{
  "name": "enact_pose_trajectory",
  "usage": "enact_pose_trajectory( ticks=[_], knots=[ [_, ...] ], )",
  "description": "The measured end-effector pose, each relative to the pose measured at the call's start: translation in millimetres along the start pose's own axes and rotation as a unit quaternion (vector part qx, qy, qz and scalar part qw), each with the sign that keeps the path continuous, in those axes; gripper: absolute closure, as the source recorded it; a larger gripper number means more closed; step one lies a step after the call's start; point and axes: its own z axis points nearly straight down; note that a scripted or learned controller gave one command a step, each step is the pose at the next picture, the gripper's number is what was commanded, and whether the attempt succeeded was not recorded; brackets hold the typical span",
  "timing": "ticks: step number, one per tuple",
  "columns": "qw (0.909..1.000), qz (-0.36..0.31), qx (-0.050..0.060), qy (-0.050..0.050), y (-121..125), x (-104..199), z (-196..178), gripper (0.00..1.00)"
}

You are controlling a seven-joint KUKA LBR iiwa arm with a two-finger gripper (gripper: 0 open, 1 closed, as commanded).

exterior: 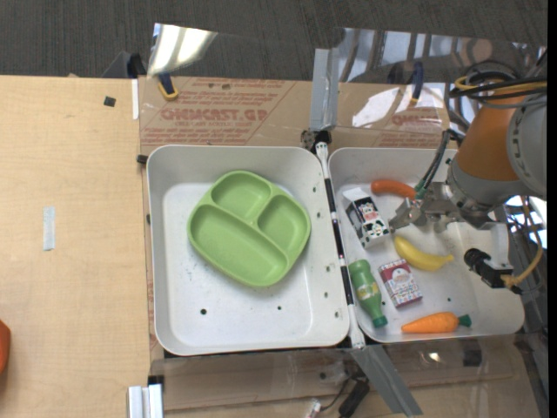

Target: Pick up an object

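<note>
Gripper (407, 218) above crowded right bin (496, 320); finger opening cannot be told. Risk: grazing banana (422, 254) or milk carton (368, 219), grasping nothing.

A green divided plate (250, 227) lay in my left bin (165, 259), with printed cardboard (222, 111) propped behind it.

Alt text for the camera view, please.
The arm's gripper hovers over the right bin, which holds a banana, two carrots, a green bottle and two small cartons. The left bin holds a green divided plate.
</note>
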Motion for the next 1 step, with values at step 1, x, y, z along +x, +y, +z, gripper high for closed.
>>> enact_pose_trajectory(
  ticks=[1],
  knots=[
    [1.0,0.003,0.001,0.001,-87.9,15.4,0.5,0.0]
  ],
)
